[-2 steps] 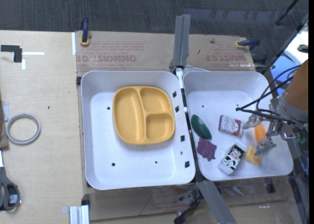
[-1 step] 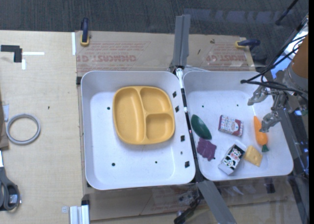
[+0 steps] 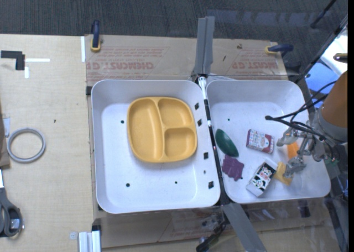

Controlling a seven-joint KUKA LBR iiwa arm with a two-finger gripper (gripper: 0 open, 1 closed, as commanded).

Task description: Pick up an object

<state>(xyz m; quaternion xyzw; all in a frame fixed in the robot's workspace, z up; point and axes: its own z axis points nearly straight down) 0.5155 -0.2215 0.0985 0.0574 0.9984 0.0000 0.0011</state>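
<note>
Lying far out on the left of the worktop (image 3: 50, 79) is a grey ring of tape (image 3: 25, 145), with scissors (image 3: 10, 218) below it. Moving rightward, the left bin (image 3: 105, 190) is carrying a yellow divided plate (image 3: 162, 129). In the right bin (image 3: 238, 93), a green leaf-shaped piece (image 3: 226, 142) and a purple toy (image 3: 233, 167) are sitting by the dividing wall, then a small red packet (image 3: 260, 141), a cow-patterned carton (image 3: 261, 178), and a yellow block (image 3: 283, 172) just beside the carton. The pincer (image 3: 296, 162) is hanging at the bin's right side, close over that yellow block; whether it is spread or closed, I cannot tell, and nothing is visibly caught in it. To my eye, the block is looking like the likeliest pick. Coming straight down and centring on it, clear of the carton's edge, should be helping the grip land cleanly.
</note>
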